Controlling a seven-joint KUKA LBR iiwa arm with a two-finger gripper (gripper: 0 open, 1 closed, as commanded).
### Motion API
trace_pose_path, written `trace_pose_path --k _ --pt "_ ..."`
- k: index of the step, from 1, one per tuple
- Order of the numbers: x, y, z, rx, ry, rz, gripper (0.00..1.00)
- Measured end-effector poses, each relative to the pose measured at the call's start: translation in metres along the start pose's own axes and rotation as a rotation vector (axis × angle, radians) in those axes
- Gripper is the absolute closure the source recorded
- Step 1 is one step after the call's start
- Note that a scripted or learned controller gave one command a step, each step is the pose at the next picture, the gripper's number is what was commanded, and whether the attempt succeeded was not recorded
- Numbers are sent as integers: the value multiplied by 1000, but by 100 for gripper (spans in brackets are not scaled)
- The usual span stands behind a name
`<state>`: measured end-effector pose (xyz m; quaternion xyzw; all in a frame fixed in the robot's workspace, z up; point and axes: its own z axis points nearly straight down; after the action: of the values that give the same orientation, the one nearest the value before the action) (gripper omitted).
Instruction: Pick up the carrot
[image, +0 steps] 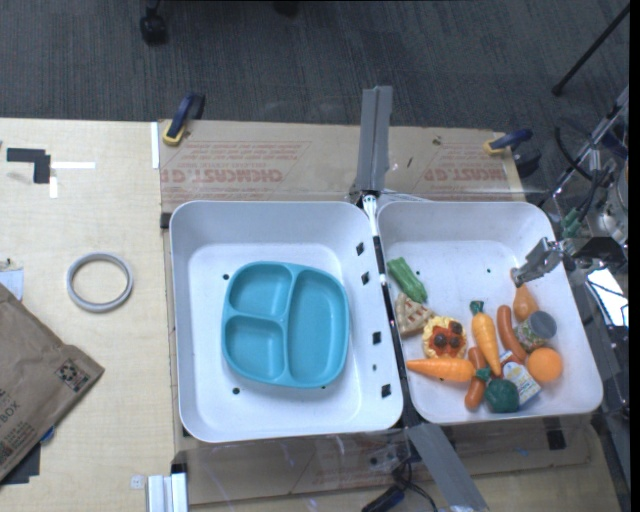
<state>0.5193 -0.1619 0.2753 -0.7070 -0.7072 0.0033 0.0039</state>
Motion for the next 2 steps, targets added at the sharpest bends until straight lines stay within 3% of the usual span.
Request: trace_pose_path --k 1,2 --pt "8 16 166 -2 1 229 0" --pt "7 17 159 1 1 233 100"
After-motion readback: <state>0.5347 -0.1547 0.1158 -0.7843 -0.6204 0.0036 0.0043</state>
